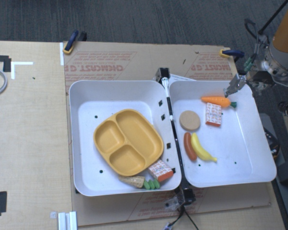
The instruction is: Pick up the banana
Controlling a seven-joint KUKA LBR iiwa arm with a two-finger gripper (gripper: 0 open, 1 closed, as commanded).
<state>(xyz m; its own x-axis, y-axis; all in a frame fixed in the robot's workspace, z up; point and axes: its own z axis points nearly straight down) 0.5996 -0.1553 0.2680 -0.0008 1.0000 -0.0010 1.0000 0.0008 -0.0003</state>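
The yellow banana [202, 149] lies in the right bin [249, 152], near its left side, with a red sausage [189, 146] right beside it on the left. My gripper [236, 85] hovers over the bin's far right corner, just above and right of the orange carrot [217, 101]. It is well away from the banana, and nothing shows between its fingers.
The right bin also holds a round tan cookie [189, 120] and a red-and-white wafer block [213, 114]. The left bin [81, 143] bears a yellow divided plate [128, 141] and a few small food pieces [153, 175] at its front. Blue clamps sit on the cardboard behind.
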